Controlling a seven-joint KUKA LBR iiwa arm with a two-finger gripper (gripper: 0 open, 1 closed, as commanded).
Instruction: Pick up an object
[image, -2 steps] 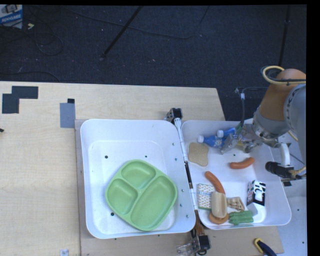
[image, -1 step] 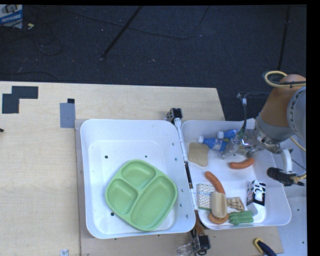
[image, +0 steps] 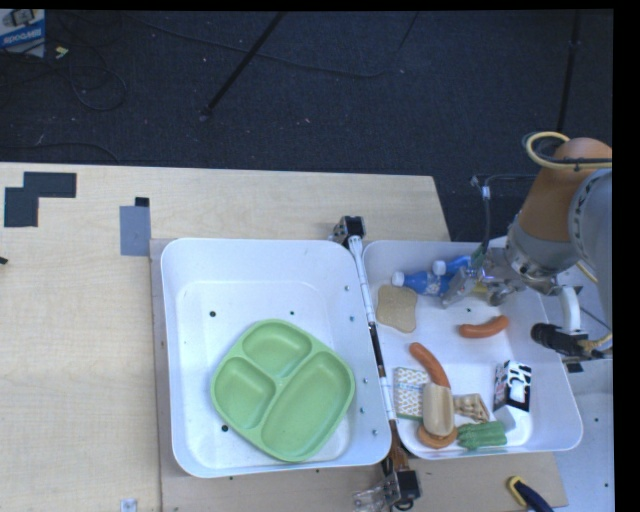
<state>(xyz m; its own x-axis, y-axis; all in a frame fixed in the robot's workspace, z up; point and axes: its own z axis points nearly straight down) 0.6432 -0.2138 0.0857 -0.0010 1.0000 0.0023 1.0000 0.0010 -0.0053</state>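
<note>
One green plate, two bins, three sausages.

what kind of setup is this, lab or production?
Most likely a robotics lab grasping rig: two white bins on a plywood bench, toy food like a sausage and a green divided plate, cables across a dark carpeted floor.
</note>
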